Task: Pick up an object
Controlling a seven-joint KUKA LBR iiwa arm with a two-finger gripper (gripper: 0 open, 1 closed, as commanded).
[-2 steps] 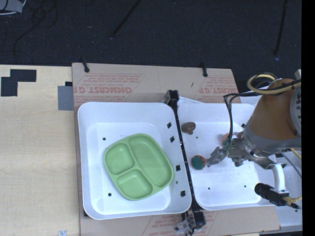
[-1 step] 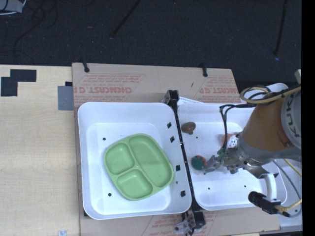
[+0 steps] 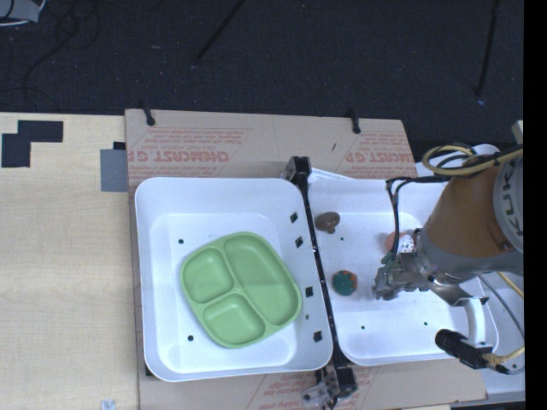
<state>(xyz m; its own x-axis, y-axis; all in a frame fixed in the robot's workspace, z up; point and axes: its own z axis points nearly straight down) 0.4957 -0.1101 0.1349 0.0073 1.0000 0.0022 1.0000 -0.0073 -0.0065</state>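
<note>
Nearest the camera, a green divided plate is seen lying flat in the left bin. In the right bin, a small teal and orange object rests on the floor near the divider, and the hand is lowered just beside it, to its right, apart from it as far as can be seen. Whether the hand is spread or closed cannot be told at this size. Nothing is seen held in it, so the pick is judged not yet made; grasping and lifting remain. Farther back, a brownish rounded object lies near the divider, and a reddish one is partly hidden behind the hand. Beyond the bins, cardboard covers the table.
</note>
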